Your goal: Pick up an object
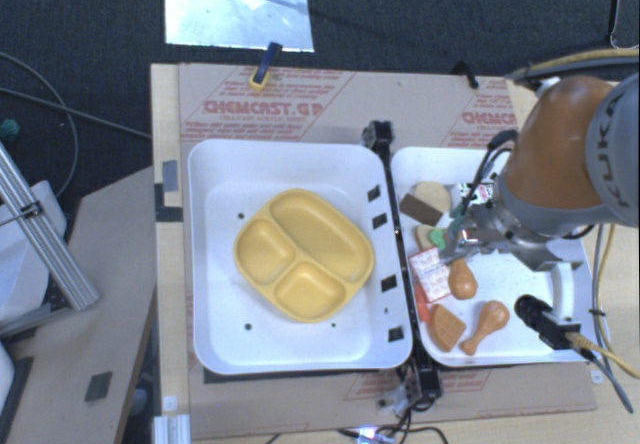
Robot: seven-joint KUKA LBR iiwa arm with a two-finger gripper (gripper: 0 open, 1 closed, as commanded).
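Note:
The right bin (420, 164) holds several toy foods. A tan slice (432, 195) with a brown piece (417, 209) lies at its back left. Toward the front are a red-and-white packet (431, 276), a round orange-brown piece (462, 281), a drumstick (486, 323) and a tan wedge (446, 329). My gripper (453, 236) hangs low over the left part of this bin, just above the packet and the round piece, with a small green item (438, 237) beside it. The arm's grey and orange body (560, 157) hides the bin's right half.
In the left bin (215, 332) lies a yellow divided plate (303, 254), tilted diagonally. A black ridge (392, 222) separates the two bins. A black fitting (545, 322) sticks out at the right bin's front right. Cardboard lies under both bins.

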